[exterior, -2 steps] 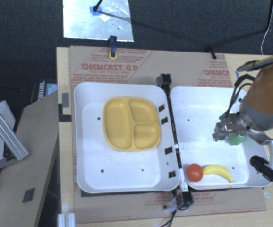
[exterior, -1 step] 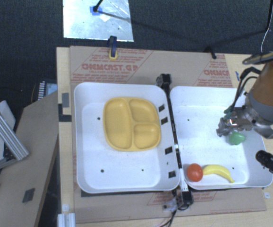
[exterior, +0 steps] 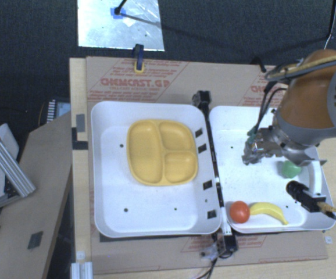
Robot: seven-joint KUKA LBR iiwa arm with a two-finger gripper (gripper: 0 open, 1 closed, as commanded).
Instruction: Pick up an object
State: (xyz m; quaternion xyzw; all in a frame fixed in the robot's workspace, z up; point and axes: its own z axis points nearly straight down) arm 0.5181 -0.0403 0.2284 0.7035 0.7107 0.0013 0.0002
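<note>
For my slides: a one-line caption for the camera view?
Gripper over right white bin near green object; yellow divided plate in left bin.

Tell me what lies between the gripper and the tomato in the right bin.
In the camera view, bare white bin floor lies between the gripper and the tomato; nothing else sits on that stretch.

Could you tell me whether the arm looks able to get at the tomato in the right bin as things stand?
Probably yes. The tomato lies uncovered near the right bin's front wall, with the end effector above it in the same bin. The banana right beside it could crowd a grasp.
</note>
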